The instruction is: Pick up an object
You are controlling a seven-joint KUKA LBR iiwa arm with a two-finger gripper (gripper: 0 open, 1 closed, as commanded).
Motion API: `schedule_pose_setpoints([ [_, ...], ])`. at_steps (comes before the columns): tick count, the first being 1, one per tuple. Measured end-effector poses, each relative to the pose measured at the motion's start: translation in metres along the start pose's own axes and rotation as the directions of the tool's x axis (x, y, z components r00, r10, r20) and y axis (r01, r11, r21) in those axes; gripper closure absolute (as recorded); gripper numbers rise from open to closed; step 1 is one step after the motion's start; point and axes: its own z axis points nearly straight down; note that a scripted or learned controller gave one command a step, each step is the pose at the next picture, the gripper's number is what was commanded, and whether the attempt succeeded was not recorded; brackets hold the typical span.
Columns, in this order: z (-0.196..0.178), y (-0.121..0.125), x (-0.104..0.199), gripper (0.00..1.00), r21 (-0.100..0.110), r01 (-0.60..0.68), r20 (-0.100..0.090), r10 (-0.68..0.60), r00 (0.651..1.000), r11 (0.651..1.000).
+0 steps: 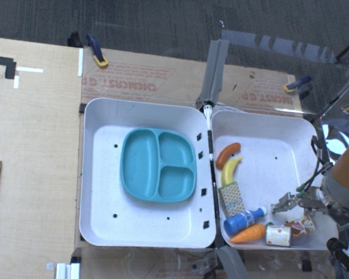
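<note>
Arm reaches in from right; gripper [284,203] sits low over right bin [268,127], near-right part, just above small can [277,235] and carton-looking item [303,226]. Fingers look slightly apart, nothing clamped between them, though view is pretty blurry there, so can't really tell. Other candidates bunched along near edge: blue bottle [243,220], carrot [247,233], patterned packet [232,198]; banana [229,169] and sausage [227,154] farther back. Left bin [99,159] holds teal divided plate [158,165]. Progress: nothing lifted, grasp and lift both left.
</note>
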Motion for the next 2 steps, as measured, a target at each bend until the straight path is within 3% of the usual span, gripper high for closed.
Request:
schedule_pose_setpoints([
  [1, -0.009, 0.000, 0.000, 1.00, 0.001, 0.003, 0.000, -0.003, 1.000, 1.000],
  [2, 0.000, 0.001, -0.017, 1.00, 0.000, 0.156, 0.001, -0.156, 0.988, 0.988],
])
